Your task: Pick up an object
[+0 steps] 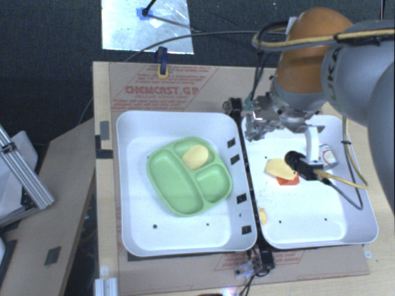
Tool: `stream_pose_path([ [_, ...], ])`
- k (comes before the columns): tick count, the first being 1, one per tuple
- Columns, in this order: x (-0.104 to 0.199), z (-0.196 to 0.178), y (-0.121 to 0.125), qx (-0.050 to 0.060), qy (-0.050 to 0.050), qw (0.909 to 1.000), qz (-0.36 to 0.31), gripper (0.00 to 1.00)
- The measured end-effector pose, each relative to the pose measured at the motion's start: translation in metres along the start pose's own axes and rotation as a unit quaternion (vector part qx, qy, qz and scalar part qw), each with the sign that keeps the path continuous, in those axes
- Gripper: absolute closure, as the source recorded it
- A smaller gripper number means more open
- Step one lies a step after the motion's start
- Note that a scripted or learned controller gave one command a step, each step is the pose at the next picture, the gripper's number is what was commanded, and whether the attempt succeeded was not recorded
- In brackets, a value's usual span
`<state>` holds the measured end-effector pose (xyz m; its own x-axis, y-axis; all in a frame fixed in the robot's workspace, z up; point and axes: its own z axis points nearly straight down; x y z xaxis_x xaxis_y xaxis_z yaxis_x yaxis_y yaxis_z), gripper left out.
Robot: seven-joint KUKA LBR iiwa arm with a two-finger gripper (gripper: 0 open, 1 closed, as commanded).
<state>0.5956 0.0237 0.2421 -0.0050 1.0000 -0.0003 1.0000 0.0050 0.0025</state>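
My gripper (255, 128) hangs over the far left corner of the right bin (308, 227), close to the wall between the two bins. A yellow wedge on top of an orange-red piece (279, 170) lies in the middle of that bin, to the right of and nearer than the gripper, apart from it. A small yellow bit (263, 216) rests by the bin's near left wall. In the left bin (139, 227) a green divided plate (179, 193) holds a pale yellow lump (196, 156) in its far compartment.
A small white and red item (329, 158) lies near the right bin's right side. A brown board (179, 85) lies under both bins, with a blue clamp (162, 60) at its far edge. The grey arm (358, 66) reaches in over the far right corner.
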Motion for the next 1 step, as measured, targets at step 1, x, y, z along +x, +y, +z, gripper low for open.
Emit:
stream_pose_path([
  [1, 0.0476, 0.0104, 0.0076, 0.0, 0.0, 1.0, 0.0, 1.0],
])
